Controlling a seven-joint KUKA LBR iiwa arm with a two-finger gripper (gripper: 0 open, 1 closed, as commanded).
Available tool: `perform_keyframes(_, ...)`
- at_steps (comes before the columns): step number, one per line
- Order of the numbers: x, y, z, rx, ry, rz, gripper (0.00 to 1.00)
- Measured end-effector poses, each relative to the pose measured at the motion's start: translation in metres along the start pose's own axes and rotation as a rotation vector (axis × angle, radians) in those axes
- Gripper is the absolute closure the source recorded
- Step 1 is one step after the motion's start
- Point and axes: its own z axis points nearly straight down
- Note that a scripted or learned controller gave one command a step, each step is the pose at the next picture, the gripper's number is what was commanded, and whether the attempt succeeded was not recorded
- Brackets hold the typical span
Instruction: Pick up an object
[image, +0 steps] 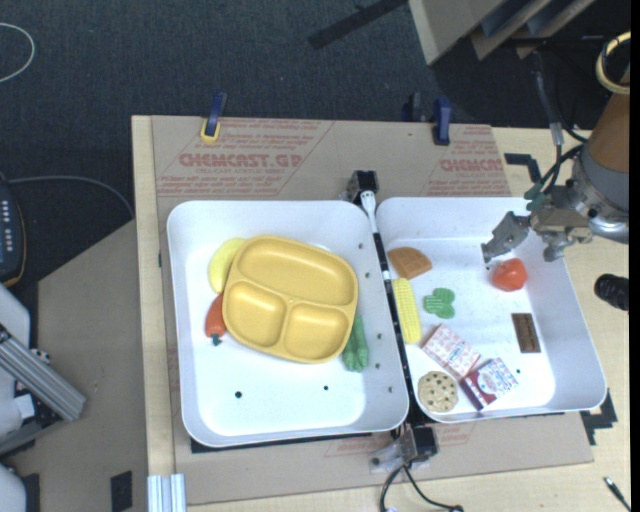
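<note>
Hovering over the right bin (575, 330) with gripper (528, 240) spread open and holding nothing, tomato (509, 274) just below and between the fingers.

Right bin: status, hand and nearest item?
Hand open above the right bin, holding nothing. Red tomato just below it, not gripped. Brown block nearby, apart; nothing blocking.
</note>
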Motion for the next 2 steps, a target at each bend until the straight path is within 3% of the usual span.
perform_keyframes(1,0.000,0.002,-0.005,-0.010,-0.002,-0.002,0.00)
perform_keyframes(2,0.000,-0.005,0.057,-0.002,0.001,-0.001,0.00)
